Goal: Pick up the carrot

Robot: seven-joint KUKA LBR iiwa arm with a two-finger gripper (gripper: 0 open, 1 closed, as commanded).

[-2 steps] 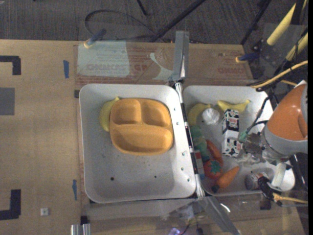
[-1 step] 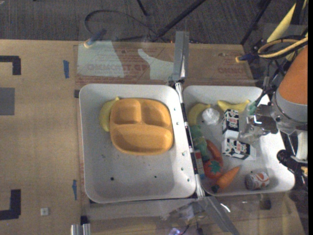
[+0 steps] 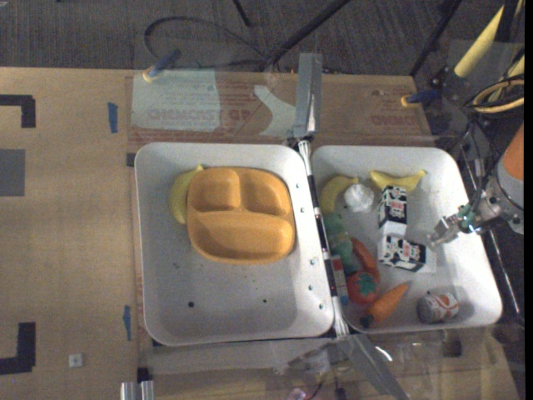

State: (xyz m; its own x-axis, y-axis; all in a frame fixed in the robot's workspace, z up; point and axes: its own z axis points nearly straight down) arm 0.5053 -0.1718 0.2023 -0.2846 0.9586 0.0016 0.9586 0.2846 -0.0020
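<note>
The carrot [image 3: 388, 302] lies low in the right bin [image 3: 479, 257], wedged beside a red toy [image 3: 361, 287] among crowded items, so reaching it likely needs a descent well left and below the jaws. The gripper [image 3: 454, 224] hovers over the bin's right side (jaws slightly parted, I judge), holding and touching nothing.

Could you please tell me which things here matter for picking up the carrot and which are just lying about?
For the job: carrot; end effector.

Lying about: orange tray; banana; two milk cartons; can; tomato.
</note>
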